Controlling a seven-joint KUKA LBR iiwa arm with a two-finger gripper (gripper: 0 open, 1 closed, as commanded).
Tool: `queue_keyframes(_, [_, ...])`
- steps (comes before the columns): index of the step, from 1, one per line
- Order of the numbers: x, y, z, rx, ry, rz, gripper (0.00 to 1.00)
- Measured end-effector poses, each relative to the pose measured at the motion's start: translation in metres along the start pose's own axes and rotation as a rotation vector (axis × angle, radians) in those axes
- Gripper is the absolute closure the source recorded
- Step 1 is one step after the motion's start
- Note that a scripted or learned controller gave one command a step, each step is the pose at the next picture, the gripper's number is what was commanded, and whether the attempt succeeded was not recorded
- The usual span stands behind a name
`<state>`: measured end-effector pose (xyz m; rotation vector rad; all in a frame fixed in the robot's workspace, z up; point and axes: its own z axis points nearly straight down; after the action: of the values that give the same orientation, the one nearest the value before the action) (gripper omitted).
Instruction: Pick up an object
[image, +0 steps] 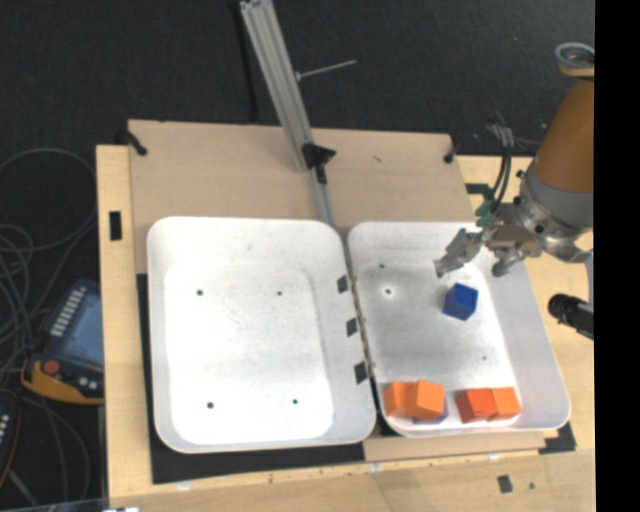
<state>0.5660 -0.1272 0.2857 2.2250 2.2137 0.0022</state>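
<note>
Blue cube (460, 301): is lying in right bin (525, 340), upper middle, not being held.
Gripper (478, 256): is being hovered just above cube, fingers spread open, nothing between them.
Orange blocks (415, 399), (488, 403): are sitting along near rim, untouched.
Left bin (170, 300): is not being used.
Progress: grasp is not yet being made; descent, closing, lift are judged left.

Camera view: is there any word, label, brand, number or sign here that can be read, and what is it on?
None can be read.
The handheld pendant left of the bench has a screen and rows of keys, too small and blurred to read.
The white bins, blue cube and orange blocks carry no visible markings.
</note>
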Motion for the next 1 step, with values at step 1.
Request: queue_keyframes(1, [-0.0506,0.0083,0.191,0.0,-0.002,-0.002,0.0])
